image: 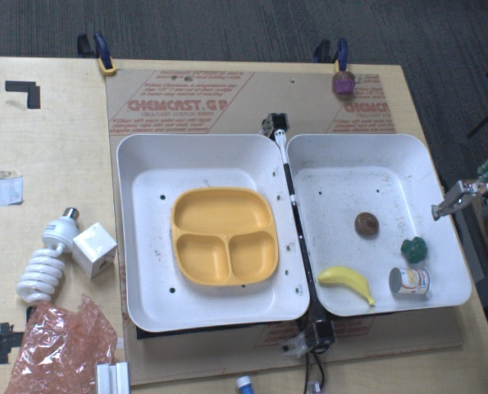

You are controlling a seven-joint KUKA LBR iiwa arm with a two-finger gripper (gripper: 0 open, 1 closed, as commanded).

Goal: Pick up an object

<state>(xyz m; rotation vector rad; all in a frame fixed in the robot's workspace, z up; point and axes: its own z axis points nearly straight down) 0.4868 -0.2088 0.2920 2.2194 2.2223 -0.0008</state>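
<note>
- Four objects are seen in the right bin (408, 158): a brown ball (367, 224), green piece (414, 249), banana (347, 283) and small cup (410, 281).
- The gripper (457, 199) is placed at that bin's right rim; its opening cannot be told, nothing seen held.

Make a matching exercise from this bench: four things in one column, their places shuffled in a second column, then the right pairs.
Things:
1. yellow divided plate
2. banana
3. spiral light bulb
4. purple object

Places:
A. on the bench left of both bins
B. in the left bin
C. on the board behind the right bin
D. at the near edge of the right bin

Pairs: 1-B, 2-D, 3-A, 4-C
</note>
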